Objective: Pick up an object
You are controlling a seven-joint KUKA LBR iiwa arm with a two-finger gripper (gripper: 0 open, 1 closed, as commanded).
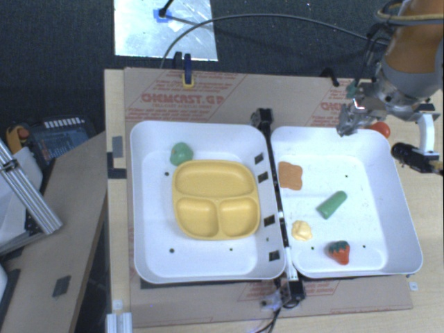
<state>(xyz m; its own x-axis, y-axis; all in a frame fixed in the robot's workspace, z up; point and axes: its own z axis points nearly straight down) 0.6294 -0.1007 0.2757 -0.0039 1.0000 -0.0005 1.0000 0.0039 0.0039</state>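
Observation:
My gripper [346, 126] hangs over the back rim of the right bin [395, 207], near its far edge. In that bin lie an orange flat piece [291, 175], a green cylinder [331, 204], a small pale yellow lump [302, 230] and a red strawberry-like thing with a green top [339, 252]. All of these lie well in front of the gripper and apart from it. A small red-orange thing [380, 127] shows just right of the gripper at the bin's back rim; whether it touches the gripper is unclear.
The left bin [149, 207] holds a yellow divided tray [216, 198] and a green round thing [182, 153] behind the tray's left corner. A black divider with clips [272, 186] runs between the bins. Clutter stands on a side table at left.

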